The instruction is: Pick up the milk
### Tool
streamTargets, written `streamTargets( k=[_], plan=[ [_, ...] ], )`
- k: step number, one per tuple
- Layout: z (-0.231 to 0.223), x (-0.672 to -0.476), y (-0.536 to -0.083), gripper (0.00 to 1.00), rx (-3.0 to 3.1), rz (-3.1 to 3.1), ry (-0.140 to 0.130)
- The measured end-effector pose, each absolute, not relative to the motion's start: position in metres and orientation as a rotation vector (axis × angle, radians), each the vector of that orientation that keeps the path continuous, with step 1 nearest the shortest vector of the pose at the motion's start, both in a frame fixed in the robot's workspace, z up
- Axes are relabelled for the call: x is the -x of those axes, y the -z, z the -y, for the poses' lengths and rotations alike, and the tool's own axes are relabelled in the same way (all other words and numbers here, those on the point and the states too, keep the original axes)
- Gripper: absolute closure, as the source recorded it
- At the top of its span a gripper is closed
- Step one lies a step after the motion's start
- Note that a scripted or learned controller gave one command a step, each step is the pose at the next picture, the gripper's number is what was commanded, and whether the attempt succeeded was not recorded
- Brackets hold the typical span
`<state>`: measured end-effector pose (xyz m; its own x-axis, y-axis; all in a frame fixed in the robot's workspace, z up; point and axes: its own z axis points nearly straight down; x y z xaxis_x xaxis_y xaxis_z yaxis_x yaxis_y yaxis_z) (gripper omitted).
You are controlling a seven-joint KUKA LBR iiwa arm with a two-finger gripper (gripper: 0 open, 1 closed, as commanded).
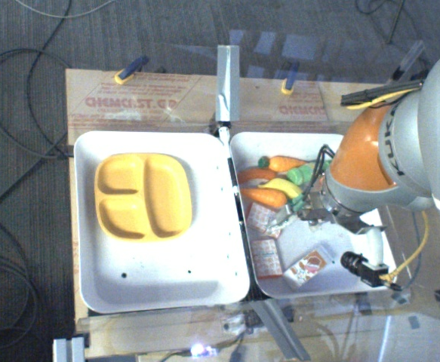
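Note:
The milk [308,266] is a small white carton with a red and brown label. It lies flat near the front of the right bin [370,274]. My gripper [291,216] hangs over the middle of that bin, behind and left of the milk and apart from it. It is just in front of the pile of toy food. The grey and orange wrist hides most of the gripper.
Two orange carrots [265,196], a yellow banana [284,188] and a green item [301,173] crowd the back of the right bin. Two red-patterned packets [266,256] lie along its left wall. A yellow divided plate [143,195] sits in the left bin [159,277].

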<state>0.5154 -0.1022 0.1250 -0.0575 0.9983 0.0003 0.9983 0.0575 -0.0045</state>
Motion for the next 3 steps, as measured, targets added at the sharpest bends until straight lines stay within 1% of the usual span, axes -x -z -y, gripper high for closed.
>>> streamTargets(
  k=[1, 2, 3],
  plan=[
    [0.118, -0.493, -0.094, 0.0, 1.983, 2.46, 0.029],
    [0.138, -0.484, -0.189, 0.0, 2.093, 2.344, -0.006],
    [0.11, -0.489, -0.093, 0.0, 1.807, 2.583, 0.013]
  ],
)
